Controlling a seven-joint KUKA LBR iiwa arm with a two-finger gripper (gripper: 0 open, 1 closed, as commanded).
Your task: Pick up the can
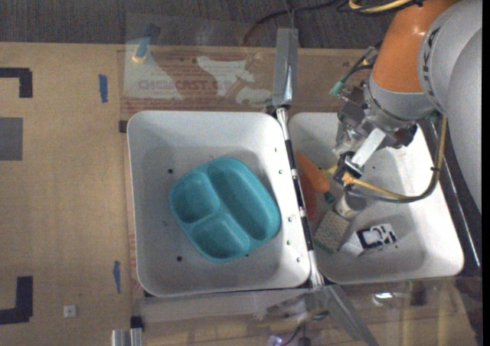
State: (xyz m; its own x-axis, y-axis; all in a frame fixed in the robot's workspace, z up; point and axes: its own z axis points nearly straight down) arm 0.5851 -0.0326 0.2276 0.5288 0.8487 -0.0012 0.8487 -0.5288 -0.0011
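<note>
Over the right bin (pixel 429 260), the grey arm (pixel 452 53) reached in from three o'clock. Its gripper (pixel 346 176) hung near the bin's nine o'clock wall; whether it was clenched or released could not be told. The left bin (pixel 153 260) held a teal divided plate (pixel 223 208). A grey object, judged to be the can (pixel 331 231), lay on its side at the gripper's six o'clock, near an orange item (pixel 312 176). It was judged light, stiff, thin-walled and slippery; grasp across the mid-body.

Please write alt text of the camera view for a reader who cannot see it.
A grey robot arm with an orange band reaches from the right, its gripper low in the right white bin near an orange object and a small dark item. The left white bin holds a teal divided plate.
</note>
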